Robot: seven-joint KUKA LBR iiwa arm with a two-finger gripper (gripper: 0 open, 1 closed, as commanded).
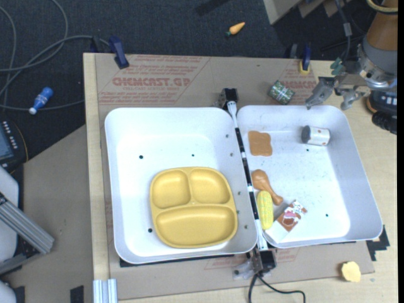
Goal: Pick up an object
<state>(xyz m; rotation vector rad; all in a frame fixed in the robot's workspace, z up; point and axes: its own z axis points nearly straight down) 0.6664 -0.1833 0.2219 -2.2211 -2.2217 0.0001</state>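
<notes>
My gripper (330,100) hangs over the far rim of the right bin (353,169), at its back right corner. Its fingers (314,98) are spread open and nothing is between them. Just below it in the bin lies a small grey and white cylinder (315,135). A brown toast slice (259,143) lies near the bin's left wall. Further forward along that wall are a drumstick (263,182), a yellow corn cob (264,208) and a small red and white packet (290,215).
A yellow divided plate (192,206) sits in the left bin (126,144). A green can (281,92) lies on the bench behind the right bin, left of the gripper. A yellow lump (350,271) rests at the bench's front right.
</notes>
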